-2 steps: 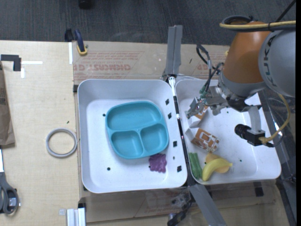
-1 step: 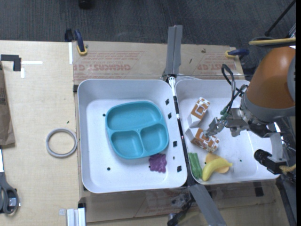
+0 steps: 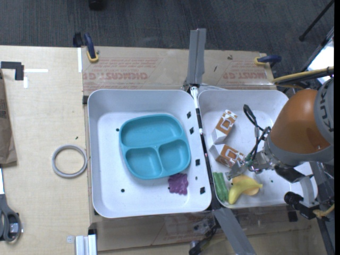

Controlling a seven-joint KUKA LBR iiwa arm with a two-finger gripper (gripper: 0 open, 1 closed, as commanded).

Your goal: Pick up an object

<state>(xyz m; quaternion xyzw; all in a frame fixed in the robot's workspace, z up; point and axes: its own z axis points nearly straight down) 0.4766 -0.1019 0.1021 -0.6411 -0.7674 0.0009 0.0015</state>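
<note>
In the right bin (image 3: 276,97) lie two orange-and-white boxes, one (image 3: 225,123) toward the back and one (image 3: 229,155) lower down. A yellow banana (image 3: 242,188) and a green vegetable (image 3: 219,184) rest by the bin's front-left corner. My gripper (image 3: 245,165) hangs low over the bin, just right of the lower box and right above the banana. The grey arm with its orange band (image 3: 297,126) covers the bin's right part.
The left bin (image 3: 101,158) holds a blue divided plate (image 3: 154,146) and a purple bunch of grapes (image 3: 179,183). A thin black utensil (image 3: 252,117) lies in the right bin behind the gripper. On the bench to the left lie a tape ring (image 3: 69,160) and scissors (image 3: 8,222).
</note>
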